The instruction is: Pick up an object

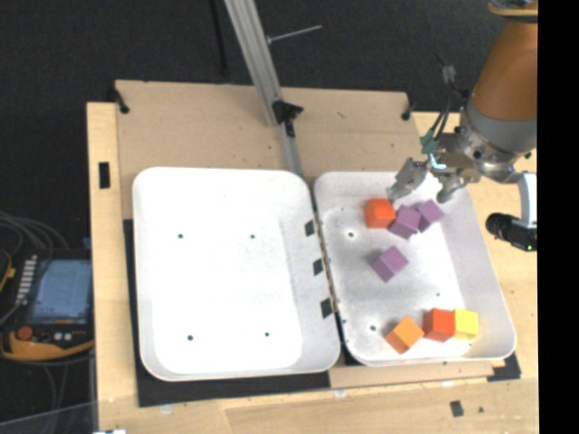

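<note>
Nothing lifted yet — all the blocks lying on the floor of the right bin [484,269], none between the fingers. Gripper [427,186] hanging over the far end of that bin, both fingers [404,181] visibly spread apart, with bare gap between them. Judged from that: open, empty, positioned above the far cluster but not yet closed on anything.

Just beneath and in front of the fingertips, a tight group of three: an orange block [380,212] on the left, a purple block [406,220] touching or nearly touching it, and a second purple block [431,212] pressed against that one on the right. Hard to say whether the fingertips are already down at block height or above them; the slanted view leaves that open.

Farther toward the middle of the bin, a lone purple block [391,263], well apart from the rest — probably the easiest pick, with free room on every side. At the near end, another row: an orange block [405,334], a red block [440,324] and a yellow block [466,323], close together, the red and yellow touching.

Left bin [163,242] bare white apart from a few small dark dots.

So, progress: approach made, grasp and lift both still to come. Remaining steps, as a guess — settle on one block of the far cluster, lower around it, close, raise. Risk worth noting: crowding in that cluster, little space for a finger to slip between neighbours, so a nudge rather than a hold seems quite possible.
</note>
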You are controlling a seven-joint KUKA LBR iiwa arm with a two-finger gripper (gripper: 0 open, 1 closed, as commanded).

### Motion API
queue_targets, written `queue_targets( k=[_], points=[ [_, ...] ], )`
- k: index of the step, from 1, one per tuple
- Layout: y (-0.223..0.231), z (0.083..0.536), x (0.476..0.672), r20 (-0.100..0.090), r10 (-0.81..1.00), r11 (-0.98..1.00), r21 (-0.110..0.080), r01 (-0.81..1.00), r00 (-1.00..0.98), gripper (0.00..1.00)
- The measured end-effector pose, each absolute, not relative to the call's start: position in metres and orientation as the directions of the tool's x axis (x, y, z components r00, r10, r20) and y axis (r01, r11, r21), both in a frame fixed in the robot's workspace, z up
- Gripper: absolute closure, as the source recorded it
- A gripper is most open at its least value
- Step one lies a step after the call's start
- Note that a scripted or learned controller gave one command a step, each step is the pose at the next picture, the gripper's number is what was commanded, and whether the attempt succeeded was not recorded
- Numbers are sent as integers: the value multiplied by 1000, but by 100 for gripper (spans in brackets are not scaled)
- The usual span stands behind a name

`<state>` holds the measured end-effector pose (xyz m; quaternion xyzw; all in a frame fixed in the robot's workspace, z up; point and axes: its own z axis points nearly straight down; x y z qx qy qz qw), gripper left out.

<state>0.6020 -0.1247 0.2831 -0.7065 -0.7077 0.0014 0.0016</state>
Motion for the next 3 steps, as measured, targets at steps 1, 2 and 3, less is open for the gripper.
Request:
queue_targets(
  k=[1,2,3],
  points=[
    [-125,286,603,0,1000,2,1,1000,-2,0],
    [-125,223,601,-1,1000,-2,-5,1000,2,0],
    [-135,177,603,-2,1000,-2,-4,1000,2,0]
  ],
)
